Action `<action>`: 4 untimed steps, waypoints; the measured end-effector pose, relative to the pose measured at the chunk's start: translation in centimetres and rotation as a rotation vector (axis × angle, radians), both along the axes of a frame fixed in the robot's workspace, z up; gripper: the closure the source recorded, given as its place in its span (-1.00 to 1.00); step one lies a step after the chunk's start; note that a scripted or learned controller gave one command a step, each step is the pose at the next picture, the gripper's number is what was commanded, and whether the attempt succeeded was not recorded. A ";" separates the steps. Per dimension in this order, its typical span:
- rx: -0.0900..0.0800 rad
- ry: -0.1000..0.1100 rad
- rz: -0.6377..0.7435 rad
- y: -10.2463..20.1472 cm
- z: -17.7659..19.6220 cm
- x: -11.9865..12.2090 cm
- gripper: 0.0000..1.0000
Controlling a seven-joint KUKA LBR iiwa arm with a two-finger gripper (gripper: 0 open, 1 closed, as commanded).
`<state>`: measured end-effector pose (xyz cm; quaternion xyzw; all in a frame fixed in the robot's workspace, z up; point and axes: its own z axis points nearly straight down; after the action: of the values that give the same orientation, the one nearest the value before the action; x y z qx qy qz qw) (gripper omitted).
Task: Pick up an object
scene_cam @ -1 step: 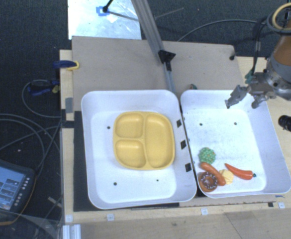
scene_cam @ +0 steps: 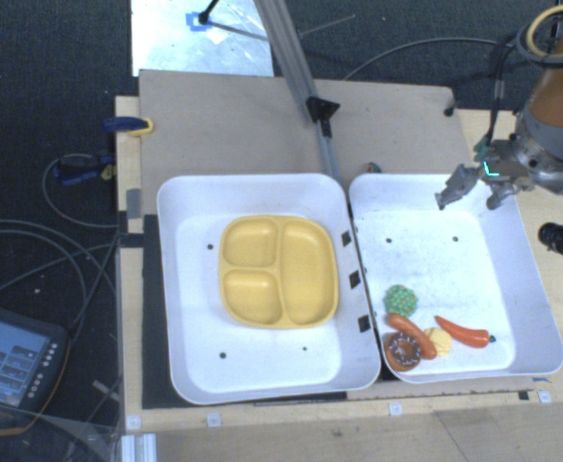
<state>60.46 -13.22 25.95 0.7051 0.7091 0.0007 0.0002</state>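
Dark carpet floor [scene_cam: 50, 56] all around the tan bench [scene_cam: 223, 123]. Cables [scene_cam: 60, 248] snake across it at 9 o'clock, and a bright shiny patch [scene_cam: 180, 17] sits at 12.

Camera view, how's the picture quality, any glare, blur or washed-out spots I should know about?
In the camera view, a bright patch on the floor at the top is washed out; the white bins are evenly lit with only soft shadows; the small toy foods in the right bin's near corner are slightly soft but tell apart by colour; the gripper is blurry, its fingers hard to read.
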 end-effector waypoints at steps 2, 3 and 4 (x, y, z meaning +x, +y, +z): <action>0.001 0.006 -0.006 0.9 -10.9 -0.7 -1.00; 0.001 0.005 -0.006 1.7 -16.4 -1.3 -1.00; 0.000 -0.002 -0.006 1.7 -14.9 -1.1 1.00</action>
<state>59.38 -11.55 11.00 0.7073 0.7070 0.0015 0.0012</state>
